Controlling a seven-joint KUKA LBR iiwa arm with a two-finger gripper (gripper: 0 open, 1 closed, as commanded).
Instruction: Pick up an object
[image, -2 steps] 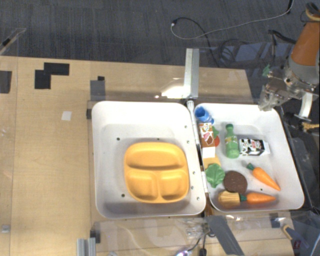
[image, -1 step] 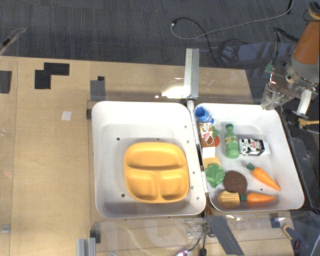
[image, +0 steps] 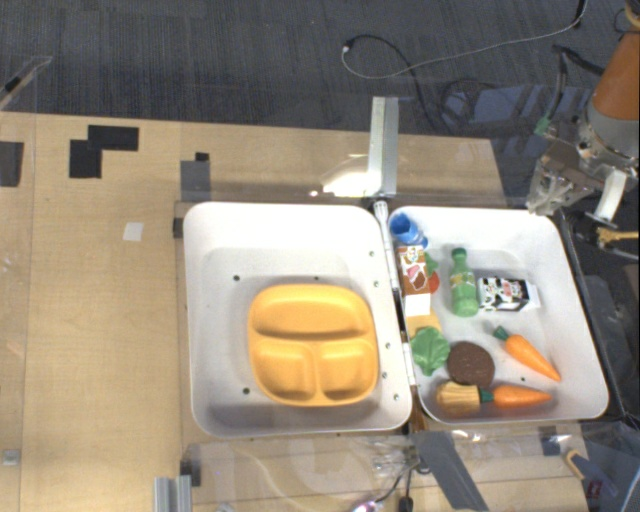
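Two shallow white bins sit side by side on the bench. The left bin (image: 210, 300) carries a yellow divided tray (image: 313, 342), its single long compartment toward 12 o'clock and two smaller ones toward 6 o'clock. The right bin (image: 575, 300) holds all the small things.

Along that bin's 9 o'clock wall, running from 12 toward 6 o'clock, lie a blue cup (image: 405, 227), a red-and-white carton (image: 415, 271), a yellow block (image: 421, 324) and a green leafy piece (image: 430, 350). A green bottle (image: 462, 283) lies near the centre, long axis running 12 to 6 o'clock, cap end toward 12. Just at its 3 o'clock side is a black-and-white carton (image: 502, 292), long axis 9 to 3 o'clock. One carrot (image: 527, 357) lies slanted, green top toward 10 o'clock and tip toward 4 o'clock. A second carrot (image: 516, 396) lies along the 6 o'clock wall, axis 9 to 3 o'clock, tip toward 3. A brown round cookie (image: 470, 364) sits above a tan piece (image: 458, 399).

The gripper (image: 575, 185) hangs outside the right bin, off its 1 o'clock corner, well apart from every object, with nothing seen in it; whether it is open or closed I cannot tell.
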